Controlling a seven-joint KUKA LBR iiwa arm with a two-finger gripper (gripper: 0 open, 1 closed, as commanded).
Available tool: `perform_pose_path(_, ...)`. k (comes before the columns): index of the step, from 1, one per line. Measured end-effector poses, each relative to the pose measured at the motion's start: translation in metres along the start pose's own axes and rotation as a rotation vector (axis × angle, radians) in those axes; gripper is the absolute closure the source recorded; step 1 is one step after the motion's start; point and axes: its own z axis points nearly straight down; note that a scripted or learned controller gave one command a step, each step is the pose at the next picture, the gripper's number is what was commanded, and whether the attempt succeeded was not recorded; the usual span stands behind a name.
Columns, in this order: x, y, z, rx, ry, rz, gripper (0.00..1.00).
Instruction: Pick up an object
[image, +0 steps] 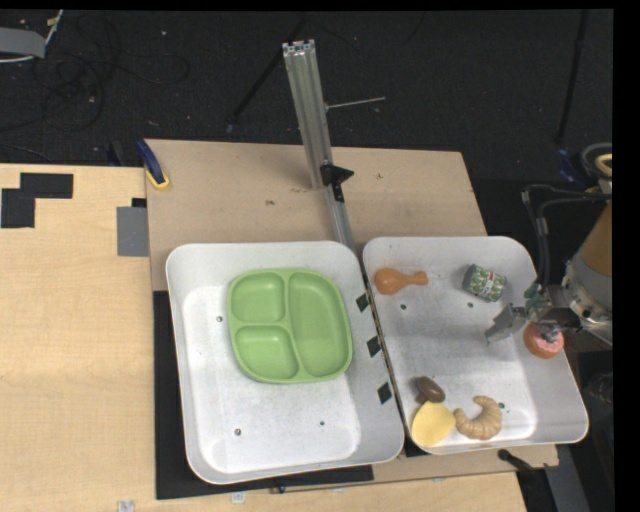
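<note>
**Desk:** What have you got on the bench?

**Me:** Two white bins side by side. The left bin (200, 420) holds a green divided plate (290, 326), lying flat in its upper half. The right bin (450, 300) has the loose items: an orange drumstick-shaped toy (398, 281) at upper left, a small green can (485, 282) at upper right, a brown piece (430, 389) touching a yellow piece (432, 425) near the bottom edge, and a tan croissant (480, 418) just beside them.

**Desk:** And the gripper?

**Me:** The gripper (522, 322) sits at the right side of the right bin, at middle height. A red-orange round object (544, 343) lies just beside it, by the bin's right rim. I can't tell whether the jaws are apart or closed, or whether they touch it.
</note>
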Motion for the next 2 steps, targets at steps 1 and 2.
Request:
perform_pose_path(1, -0.001, 0.000, 0.044, 0.006, 0.002, 0.000, 0.00)
perform_pose_path(2, -0.001, -0.007, 0.096, 0.007, 0.015, -0.005, 0.00)
